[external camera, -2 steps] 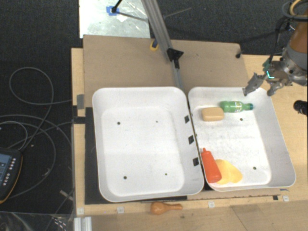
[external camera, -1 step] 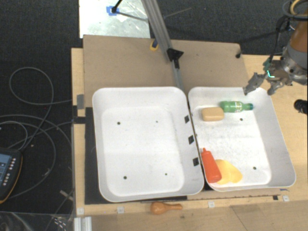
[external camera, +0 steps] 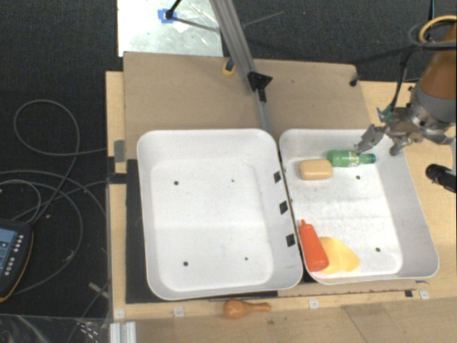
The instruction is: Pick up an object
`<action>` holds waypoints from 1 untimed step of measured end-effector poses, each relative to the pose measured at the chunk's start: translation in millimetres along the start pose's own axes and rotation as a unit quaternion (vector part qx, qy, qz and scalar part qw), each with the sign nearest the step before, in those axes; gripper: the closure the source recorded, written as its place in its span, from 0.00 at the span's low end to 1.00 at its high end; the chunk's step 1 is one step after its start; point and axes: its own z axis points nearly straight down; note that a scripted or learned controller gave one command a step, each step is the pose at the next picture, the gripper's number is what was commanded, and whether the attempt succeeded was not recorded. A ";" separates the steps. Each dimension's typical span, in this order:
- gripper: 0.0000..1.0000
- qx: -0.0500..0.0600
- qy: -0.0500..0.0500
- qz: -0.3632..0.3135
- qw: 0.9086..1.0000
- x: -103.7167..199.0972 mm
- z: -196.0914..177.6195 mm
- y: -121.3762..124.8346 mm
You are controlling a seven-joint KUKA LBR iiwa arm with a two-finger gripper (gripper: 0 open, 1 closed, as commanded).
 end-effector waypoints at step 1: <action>0.00 0.000 0.000 -0.002 1.000 5.5 43.9 4.5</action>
